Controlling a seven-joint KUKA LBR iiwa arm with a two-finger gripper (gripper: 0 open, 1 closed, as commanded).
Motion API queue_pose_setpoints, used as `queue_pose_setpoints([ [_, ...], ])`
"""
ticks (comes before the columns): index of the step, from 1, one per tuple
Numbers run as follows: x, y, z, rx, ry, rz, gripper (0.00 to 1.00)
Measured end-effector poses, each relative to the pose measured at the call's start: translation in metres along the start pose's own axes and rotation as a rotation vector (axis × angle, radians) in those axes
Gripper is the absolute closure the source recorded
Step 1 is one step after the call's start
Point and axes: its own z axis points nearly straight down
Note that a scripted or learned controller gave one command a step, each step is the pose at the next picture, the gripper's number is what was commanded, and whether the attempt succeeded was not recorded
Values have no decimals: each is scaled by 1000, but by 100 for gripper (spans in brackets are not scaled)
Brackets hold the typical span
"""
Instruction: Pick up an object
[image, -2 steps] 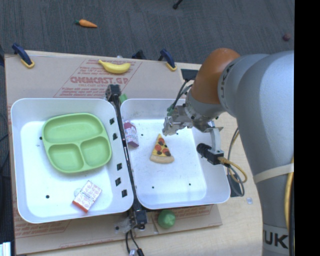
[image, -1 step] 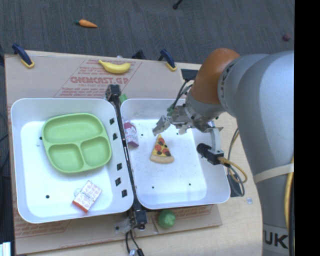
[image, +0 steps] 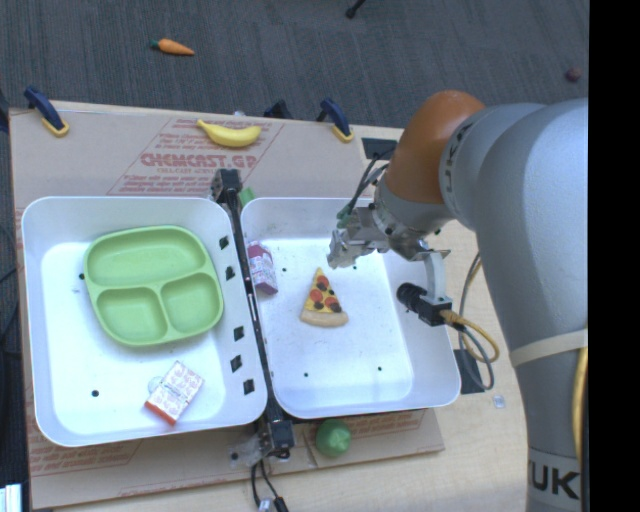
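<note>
Whether the jaws are spread or pressed together cannot be told; they hang just at one o'clock of the pizza slice (image: 324, 298). The slice lies flat mid right bin (image: 420, 375), long axis twelve-to-six, tip toward twelve. The bins sit on cardboard (image: 150, 150) over the table.

Pizza slice (image: 324, 299) in right bin (image: 430, 375); can (image: 262, 268) at its nine o'clock; tray (image: 153, 283) in left bin (image: 40, 400); packet (image: 174, 391) at tray's six.

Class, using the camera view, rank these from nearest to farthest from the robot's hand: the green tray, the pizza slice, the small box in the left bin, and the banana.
1. Pizza slice, right bin, just below the hand.
2. Banana, on the cardboard above the bins.
3. Green tray, left bin.
4. Small box, left bin's lower part.
</note>
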Motion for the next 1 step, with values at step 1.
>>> queue_pose_setpoints([
  [1, 0, 0, 0, 0, -1, -1, 0],
])
